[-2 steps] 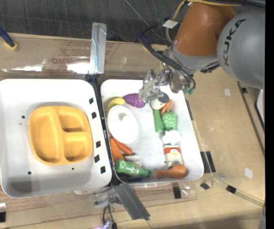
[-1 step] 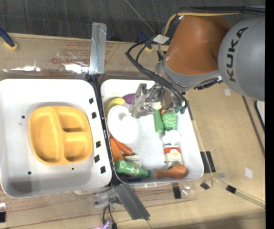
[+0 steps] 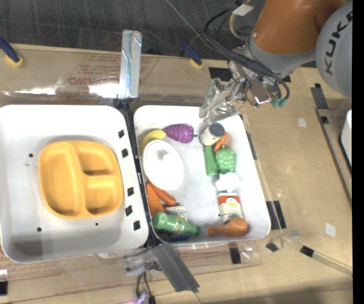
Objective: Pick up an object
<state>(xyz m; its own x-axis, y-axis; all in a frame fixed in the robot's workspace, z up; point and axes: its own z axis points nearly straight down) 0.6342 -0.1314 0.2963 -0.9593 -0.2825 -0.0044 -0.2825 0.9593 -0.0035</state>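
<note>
My gripper (image 3: 215, 108) hangs over the far edge of the right bin (image 3: 253, 170), its metal fingers pointing down just above a small grey-capped item (image 3: 215, 132). Nothing shows between the fingers. Below it lie a green bottle (image 3: 210, 160), a green bumpy toy (image 3: 226, 160) and a white bottle with a red label (image 3: 230, 201). A purple grape bunch (image 3: 179, 132) and a yellow piece (image 3: 153, 135) lie at the far left of that bin, beside a white bowl (image 3: 163, 164).
The left bin (image 3: 17, 138) holds a yellow divided tray (image 3: 82, 177). Orange carrot-like pieces (image 3: 158, 196), a green bottle (image 3: 172, 223) and an orange toy (image 3: 230, 228) crowd the right bin's near side. A metal post (image 3: 130, 65) stands behind the bins.
</note>
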